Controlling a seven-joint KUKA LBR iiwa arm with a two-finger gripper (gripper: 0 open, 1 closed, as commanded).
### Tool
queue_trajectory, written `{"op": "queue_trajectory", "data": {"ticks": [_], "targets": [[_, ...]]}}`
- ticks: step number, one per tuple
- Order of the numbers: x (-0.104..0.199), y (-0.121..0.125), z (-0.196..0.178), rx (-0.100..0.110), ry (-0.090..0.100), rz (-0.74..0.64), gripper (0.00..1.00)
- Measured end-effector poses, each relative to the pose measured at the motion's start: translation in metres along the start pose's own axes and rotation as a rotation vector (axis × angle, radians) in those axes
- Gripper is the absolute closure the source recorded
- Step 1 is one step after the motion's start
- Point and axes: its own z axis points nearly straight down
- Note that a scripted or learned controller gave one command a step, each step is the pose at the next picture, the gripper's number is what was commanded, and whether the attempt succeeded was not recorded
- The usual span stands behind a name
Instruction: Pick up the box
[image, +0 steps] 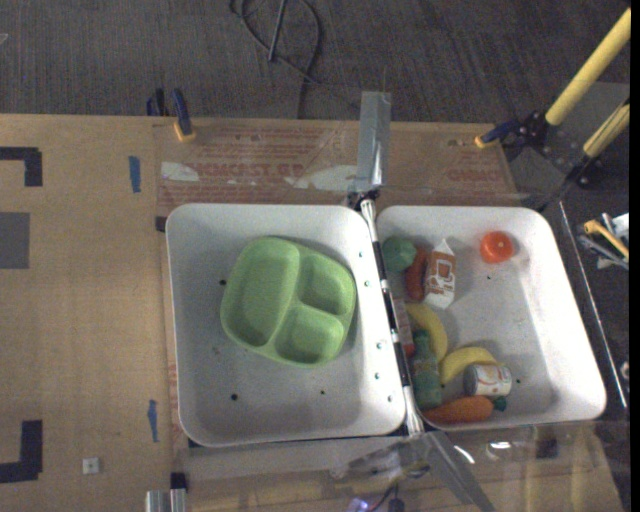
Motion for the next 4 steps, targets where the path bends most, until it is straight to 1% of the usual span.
{"op": "queue_trajectory", "data": {"ticks": [1, 2, 3, 4], "targets": [[-0.030, -0.007, 0.138, 0.003, -0.002, 0.043, 0.00], [-0.023, -0.029, -0.068, -0.001, 0.000, -0.366, 0.00], [-0.028, -0.010, 0.178, 0.008, -0.002, -0.181, 0.00], [-0.028, -0.009, -0.097, -0.002, 0.001, -0.268, 0.00]]}}
